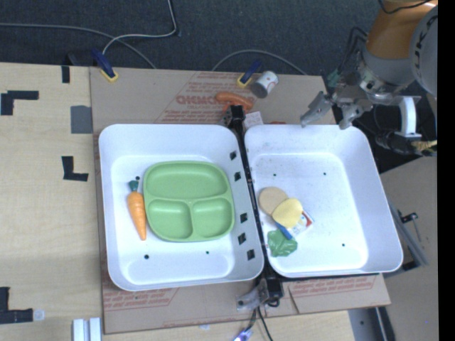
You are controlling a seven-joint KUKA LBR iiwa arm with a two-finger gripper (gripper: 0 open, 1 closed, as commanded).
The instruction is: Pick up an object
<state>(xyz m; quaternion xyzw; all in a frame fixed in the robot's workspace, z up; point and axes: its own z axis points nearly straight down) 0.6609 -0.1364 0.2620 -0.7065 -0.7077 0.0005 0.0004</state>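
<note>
My gripper (329,115) hovers above the back edge of the right bin (355,190), its two fingers spread open with nothing between them. Near that bin's left side lies a small cluster: a tan round piece (271,198), a yellow piece (288,211) partly on top of a red and white item (304,223), and a green leafy piece (281,244) closest to the front. In the left bin (121,155) a green divided plate (189,199) sits in the middle, with an orange carrot (137,214) just to its left.
A cardboard sheet (192,98) lies under both bins. Behind them rest an orange-red object (233,99) and a small grey cylinder (264,84). Blue-and-yellow clamps (104,64) hold the cardboard's back edge, and cables cross the dark backdrop.
</note>
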